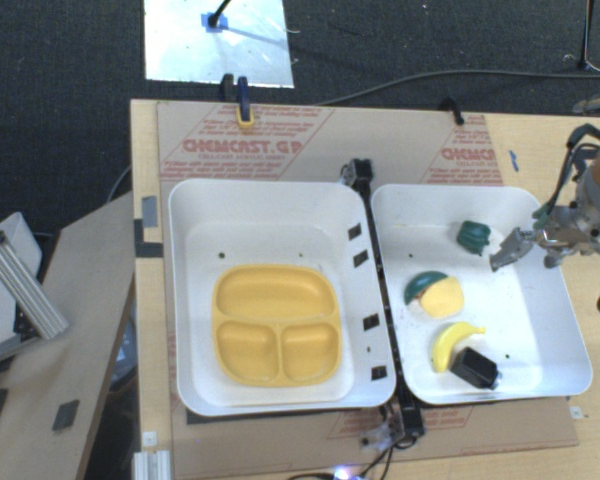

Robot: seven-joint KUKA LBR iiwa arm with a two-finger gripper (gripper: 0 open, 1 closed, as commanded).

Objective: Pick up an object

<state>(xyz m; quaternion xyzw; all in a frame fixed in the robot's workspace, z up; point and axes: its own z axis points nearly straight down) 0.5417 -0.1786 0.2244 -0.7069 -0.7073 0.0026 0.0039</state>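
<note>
teal, that small rounded block (473, 235) beside my two-finger gripper (510, 250); i can't tell its state, so it may get nudged away.

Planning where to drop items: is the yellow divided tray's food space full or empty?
Empty: the yellow tray shows bare compartments.

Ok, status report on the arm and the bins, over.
Gripper over right bin, holding nothing. Teal object nearest. Banana, black block farther off.
</note>
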